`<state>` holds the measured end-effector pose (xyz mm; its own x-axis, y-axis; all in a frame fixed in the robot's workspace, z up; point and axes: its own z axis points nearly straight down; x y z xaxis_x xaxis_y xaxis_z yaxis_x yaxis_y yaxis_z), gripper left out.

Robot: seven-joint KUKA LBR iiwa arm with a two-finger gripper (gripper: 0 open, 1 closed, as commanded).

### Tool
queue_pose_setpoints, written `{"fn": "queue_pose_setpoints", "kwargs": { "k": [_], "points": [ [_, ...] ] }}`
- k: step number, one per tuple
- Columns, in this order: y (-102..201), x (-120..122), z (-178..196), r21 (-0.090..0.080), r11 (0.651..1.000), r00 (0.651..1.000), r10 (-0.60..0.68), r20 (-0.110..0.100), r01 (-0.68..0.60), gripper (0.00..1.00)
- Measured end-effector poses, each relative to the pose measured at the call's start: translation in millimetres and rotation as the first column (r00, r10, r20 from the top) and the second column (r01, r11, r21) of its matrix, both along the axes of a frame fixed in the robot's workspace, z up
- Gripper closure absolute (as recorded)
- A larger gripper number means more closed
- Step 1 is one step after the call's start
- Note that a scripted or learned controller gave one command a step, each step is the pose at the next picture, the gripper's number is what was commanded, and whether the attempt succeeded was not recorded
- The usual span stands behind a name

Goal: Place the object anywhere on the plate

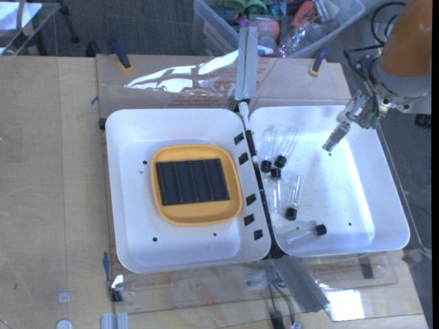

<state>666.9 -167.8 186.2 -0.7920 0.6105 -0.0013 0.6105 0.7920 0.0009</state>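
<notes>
- I cannot tell how the jaws stand; the two-finger gripper hangs over the right shallow white bin, toward its twelve o'clock edge, with nothing seen in it.
- The left shallow white bin bears the yellow rounded plate with a dark ribbed centre at its middle.
- The clear plastic tubes with black caps lie scattered from nine to six o'clock in the right bin.
- Best pick, I judge: the lone black-capped tube at six o'clock, well apart from the others; approach across its width.
</notes>
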Motion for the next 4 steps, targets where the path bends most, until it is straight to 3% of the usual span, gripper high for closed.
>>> {"fn": "queue_pose_setpoints", "kwargs": {
  "k": [1,2,3,4],
  "points": [
    [-57,-16,103,-0.004,0.978,0.978,0.208,0.007,-0.208,0.00],
    [-58,-15,114,-0.007,0.979,0.979,0.205,0.016,-0.205,1.00],
    [-55,-51,2,-0.001,0.915,0.915,0.403,0.003,-0.403,1.00],
    [-54,-47,52,-0.006,0.798,0.798,0.603,0.006,-0.602,1.00]
  ]
}}
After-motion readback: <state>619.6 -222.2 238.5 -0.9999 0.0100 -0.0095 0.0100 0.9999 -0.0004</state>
